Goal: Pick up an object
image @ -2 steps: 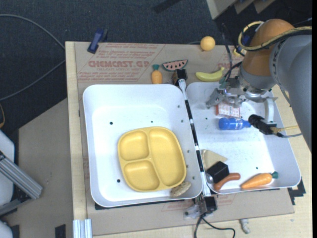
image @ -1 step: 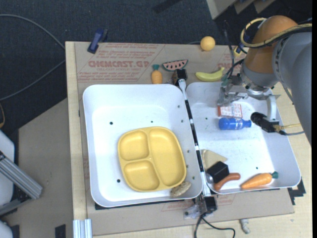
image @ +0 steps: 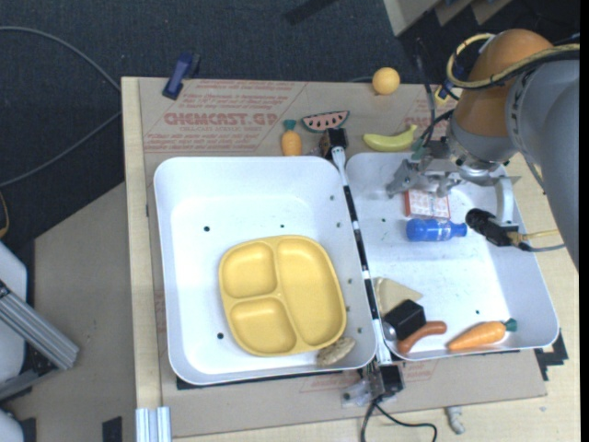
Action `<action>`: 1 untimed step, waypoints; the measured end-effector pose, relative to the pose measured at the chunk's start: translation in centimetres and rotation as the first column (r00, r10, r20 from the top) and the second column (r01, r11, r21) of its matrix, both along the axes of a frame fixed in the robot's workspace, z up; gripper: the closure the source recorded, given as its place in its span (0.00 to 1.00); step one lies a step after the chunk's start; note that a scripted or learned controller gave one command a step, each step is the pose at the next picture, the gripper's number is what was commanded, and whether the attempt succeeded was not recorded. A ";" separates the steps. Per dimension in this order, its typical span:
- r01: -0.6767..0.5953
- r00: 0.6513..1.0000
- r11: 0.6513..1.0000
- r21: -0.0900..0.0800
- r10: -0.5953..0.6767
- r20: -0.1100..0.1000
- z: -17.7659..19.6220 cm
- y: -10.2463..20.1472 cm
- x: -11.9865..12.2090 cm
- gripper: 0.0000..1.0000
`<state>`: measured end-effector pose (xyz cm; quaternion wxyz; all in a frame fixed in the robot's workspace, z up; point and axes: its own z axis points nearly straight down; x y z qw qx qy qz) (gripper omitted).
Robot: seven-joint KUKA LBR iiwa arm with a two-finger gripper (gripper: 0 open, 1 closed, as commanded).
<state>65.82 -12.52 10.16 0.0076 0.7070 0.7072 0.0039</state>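
My gripper (image: 427, 175) hangs over the back of the right bin (image: 525, 284), directly above a red and white packet (image: 428, 203) and partly hiding it. Just in front of the packet lies a blue bottle (image: 435, 230) on its side. At the bin's front lie a carrot (image: 477, 336), a red sausage (image: 421, 335), a black block (image: 404, 318), a pale cheese wedge (image: 398, 291) and a spoon (image: 388, 331). No object is visibly held in the gripper.
The left bin (image: 184, 210) holds a yellow divided plate (image: 279, 295) and a brown cookie (image: 336, 350) at its front right corner. Behind the bins lie a banana (image: 389, 139), an orange ball (image: 386, 81), a watermelon slice (image: 327, 120) and a blue clip (image: 179, 75).
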 end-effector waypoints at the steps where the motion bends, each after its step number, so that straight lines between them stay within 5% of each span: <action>1: 0.000 1.000 1.000 -0.001 0.000 -0.004 -1.1 2.8 1.1 0.00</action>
